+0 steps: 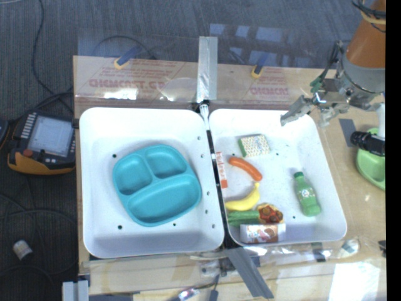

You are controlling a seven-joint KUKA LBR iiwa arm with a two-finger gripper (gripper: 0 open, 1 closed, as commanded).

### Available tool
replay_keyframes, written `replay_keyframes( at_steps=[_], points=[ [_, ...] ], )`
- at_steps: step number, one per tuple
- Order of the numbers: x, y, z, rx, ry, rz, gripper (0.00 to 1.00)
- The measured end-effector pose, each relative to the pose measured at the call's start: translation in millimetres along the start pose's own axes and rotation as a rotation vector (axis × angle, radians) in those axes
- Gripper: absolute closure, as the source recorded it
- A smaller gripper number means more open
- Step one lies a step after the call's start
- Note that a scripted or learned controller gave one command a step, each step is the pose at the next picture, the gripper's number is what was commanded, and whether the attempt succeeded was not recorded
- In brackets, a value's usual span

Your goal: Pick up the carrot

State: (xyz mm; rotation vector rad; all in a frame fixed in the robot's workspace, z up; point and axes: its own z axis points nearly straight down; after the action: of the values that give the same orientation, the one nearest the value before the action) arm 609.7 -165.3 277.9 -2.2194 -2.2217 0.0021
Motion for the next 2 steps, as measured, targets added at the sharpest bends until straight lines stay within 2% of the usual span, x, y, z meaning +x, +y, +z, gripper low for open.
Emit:
replay_keyframes(
  at_steps=[1, 2],
  points=[
    [41, -108, 109, 0.005, 0.001, 0.151, 0.0],
    [51, -127, 108, 0.004, 0.001, 0.05, 0.0]
  ],
)
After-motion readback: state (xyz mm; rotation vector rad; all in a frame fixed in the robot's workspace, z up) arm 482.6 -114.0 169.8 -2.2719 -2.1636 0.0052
